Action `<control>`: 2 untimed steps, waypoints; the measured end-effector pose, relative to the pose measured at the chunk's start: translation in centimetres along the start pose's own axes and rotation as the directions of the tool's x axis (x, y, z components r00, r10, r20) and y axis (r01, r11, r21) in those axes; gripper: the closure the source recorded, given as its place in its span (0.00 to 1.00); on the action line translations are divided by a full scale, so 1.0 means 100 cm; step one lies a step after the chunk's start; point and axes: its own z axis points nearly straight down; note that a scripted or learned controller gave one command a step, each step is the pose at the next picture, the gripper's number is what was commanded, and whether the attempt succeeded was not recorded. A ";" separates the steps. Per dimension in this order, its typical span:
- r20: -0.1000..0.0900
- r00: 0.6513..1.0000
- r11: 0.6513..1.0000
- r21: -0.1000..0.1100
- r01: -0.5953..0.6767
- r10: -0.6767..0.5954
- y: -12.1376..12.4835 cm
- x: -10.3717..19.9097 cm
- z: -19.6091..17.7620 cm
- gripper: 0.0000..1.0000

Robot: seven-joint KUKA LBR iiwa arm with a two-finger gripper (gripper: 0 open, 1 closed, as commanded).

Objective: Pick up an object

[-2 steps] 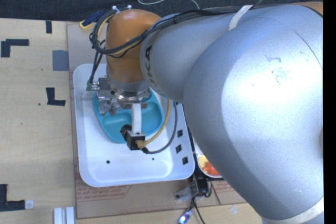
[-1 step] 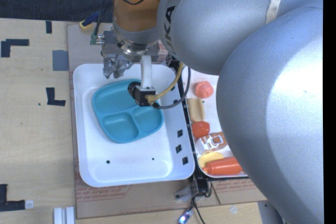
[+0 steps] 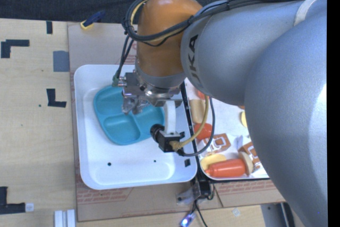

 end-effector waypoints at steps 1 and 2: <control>0.002 1.000 1.000 0.007 0.001 -0.001 -0.031 -0.010 0.122 1.00; -0.003 1.000 1.000 -0.011 0.005 -0.006 -0.049 0.042 0.163 1.00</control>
